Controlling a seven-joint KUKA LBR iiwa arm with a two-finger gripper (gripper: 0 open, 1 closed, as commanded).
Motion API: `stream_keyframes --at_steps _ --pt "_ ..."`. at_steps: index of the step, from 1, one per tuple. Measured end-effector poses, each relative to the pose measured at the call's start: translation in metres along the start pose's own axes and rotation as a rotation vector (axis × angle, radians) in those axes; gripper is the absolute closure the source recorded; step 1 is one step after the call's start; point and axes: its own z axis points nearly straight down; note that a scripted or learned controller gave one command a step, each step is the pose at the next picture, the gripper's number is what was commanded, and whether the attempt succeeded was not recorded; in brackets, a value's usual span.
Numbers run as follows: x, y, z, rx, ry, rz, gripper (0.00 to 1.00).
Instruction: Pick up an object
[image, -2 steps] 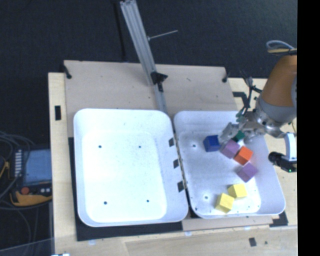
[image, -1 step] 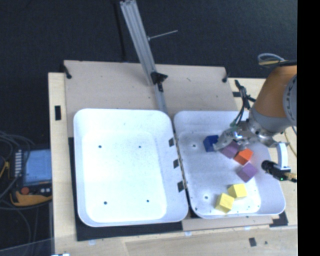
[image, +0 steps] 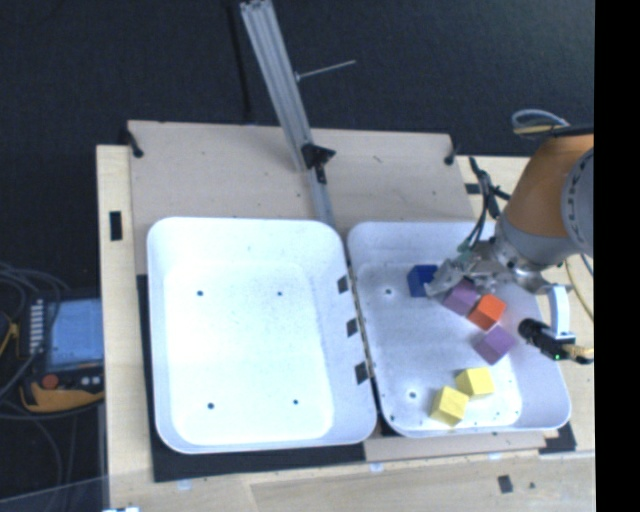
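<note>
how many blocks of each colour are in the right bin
yellow blocks: 2
purple blocks: 2
orange block: 1
blue block: 1
total: 6, all in the right bin

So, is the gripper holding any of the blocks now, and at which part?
It cannot be told. The gripper is low in the right bin, between the blue block and a purple block, but no block shows within it.

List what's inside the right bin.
The right bin holds a blue block, two purple blocks, an orange block and two yellow blocks. The claw covers whatever lies beneath it.
</note>
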Motion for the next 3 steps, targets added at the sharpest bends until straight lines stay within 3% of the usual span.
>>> stream_keyframes --at_steps 1,2,3 --pt "-0.001 0.002 -0.01 -0.006 -0.002 0.003 1.0" --pt "-0.007 0.002 -0.055 0.019 0.008 0.0 1.0" --pt "-0.009 0.003 -0.079 0.021 0.009 -0.004 1.0"
